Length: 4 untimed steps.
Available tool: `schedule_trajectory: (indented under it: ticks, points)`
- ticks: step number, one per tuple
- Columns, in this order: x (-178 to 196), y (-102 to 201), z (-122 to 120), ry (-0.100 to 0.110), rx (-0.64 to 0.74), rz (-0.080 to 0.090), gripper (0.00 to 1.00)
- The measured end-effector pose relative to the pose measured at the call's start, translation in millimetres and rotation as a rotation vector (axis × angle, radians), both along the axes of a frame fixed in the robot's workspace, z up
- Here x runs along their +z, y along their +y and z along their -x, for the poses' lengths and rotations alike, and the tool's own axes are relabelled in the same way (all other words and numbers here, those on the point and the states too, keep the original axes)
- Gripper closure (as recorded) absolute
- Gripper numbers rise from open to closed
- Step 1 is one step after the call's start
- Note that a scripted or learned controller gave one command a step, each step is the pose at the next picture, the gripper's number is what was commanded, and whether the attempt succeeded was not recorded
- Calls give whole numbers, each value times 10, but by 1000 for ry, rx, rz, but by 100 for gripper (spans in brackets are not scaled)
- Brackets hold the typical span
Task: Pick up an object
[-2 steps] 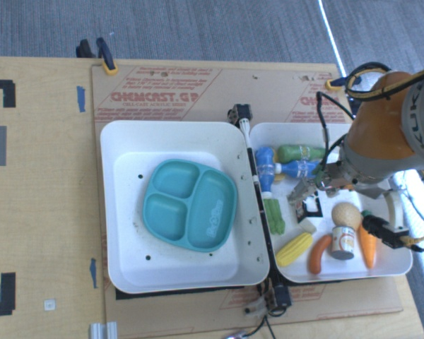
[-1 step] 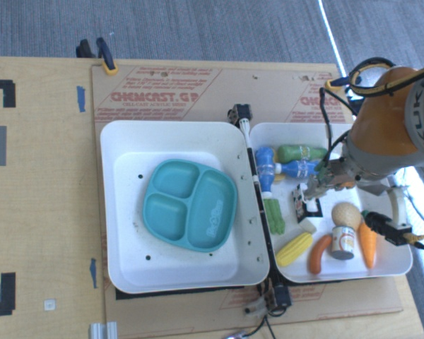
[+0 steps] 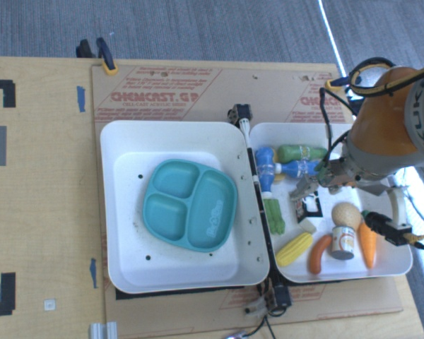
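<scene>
Two white bins side by side; arm (image 3: pixel 385 129) reaches in from right, wrist bent down over right bin (image 3: pixel 396 263). Gripper (image 3: pixel 305 191) low near bin centre, beside blue bottle (image 3: pixel 286 169); spread or pressed together, cannot tell. Corn (image 3: pixel 295 248), sausage (image 3: pixel 318 253), can (image 3: pixel 343 242), carrot (image 3: pixel 368 246) crowd near edge, just below gripper. Left bin (image 3: pixel 120 210) holds teal divided plate (image 3: pixel 191 205), bare floor around it.

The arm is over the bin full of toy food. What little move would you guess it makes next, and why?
Probably a short drop straight down. The gripper hangs over the right bin, above a gap between the blue bottle and the black-and-white piece, with nothing visibly held. Which item it targets is unclear.
</scene>
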<state>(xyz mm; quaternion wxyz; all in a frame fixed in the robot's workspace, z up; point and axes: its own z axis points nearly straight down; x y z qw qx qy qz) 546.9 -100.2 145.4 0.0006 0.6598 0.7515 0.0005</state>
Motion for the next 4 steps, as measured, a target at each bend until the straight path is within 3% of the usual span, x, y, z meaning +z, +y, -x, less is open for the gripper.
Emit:
schedule_trajectory:
  ticks: [1, 2, 3, 4]
  points:
    - [100, 1, -7, -3, -1, 1, 100]
    - [99, 1, -6, -2, 0, 1, 0]
    - [-591, -225, 119, 0, -57, -1, 0]
    - [-485, -228, 110, -4, -59, 0, 100]
